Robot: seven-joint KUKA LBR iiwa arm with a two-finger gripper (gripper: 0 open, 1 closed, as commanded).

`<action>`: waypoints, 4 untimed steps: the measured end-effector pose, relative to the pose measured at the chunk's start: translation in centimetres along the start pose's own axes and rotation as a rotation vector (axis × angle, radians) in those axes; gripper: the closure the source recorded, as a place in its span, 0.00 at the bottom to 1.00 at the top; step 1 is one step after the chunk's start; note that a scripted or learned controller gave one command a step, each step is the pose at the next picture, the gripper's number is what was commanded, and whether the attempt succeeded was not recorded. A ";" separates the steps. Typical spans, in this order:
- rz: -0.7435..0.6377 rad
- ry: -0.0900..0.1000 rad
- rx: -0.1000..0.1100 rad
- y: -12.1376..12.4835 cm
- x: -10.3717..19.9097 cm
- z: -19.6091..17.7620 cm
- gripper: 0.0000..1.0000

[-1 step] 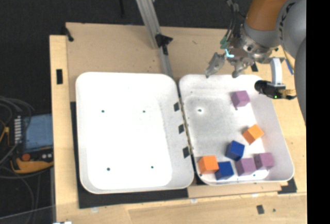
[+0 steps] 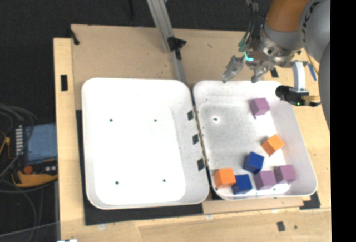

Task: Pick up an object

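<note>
The gripper (image 2: 243,72) hangs with its two fingers spread apart and nothing between them, above the far rim of the right bin (image 2: 233,90). Below it in that bin lie the blocks (seven in all): a purple cube (image 2: 258,106) nearest, an orange block (image 2: 273,144) farther down, and a blue cube (image 2: 253,162) beside others along the near wall. The left bin (image 2: 136,141) sits just beside it.

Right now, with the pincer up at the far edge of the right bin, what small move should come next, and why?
Probably ease the pincer, fingers apart with nothing between them, inward and down toward the purple block. That block lies nearest it in the right bin and stands apart from the other blocks, which cluster along the near wall.
</note>
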State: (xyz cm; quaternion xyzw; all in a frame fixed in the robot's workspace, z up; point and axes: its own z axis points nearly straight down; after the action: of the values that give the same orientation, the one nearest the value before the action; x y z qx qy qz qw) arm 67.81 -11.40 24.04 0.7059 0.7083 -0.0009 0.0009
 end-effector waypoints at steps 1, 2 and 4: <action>0.003 0.000 0.004 -0.5 0.1 4.3 0.00; 0.005 0.000 0.005 -0.6 -0.8 10.3 0.00; 0.009 0.000 -0.005 -0.4 -1.0 13.1 1.00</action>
State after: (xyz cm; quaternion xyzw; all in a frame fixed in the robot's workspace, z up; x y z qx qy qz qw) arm 67.37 -12.42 10.98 0.7091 0.7051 0.0009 0.0026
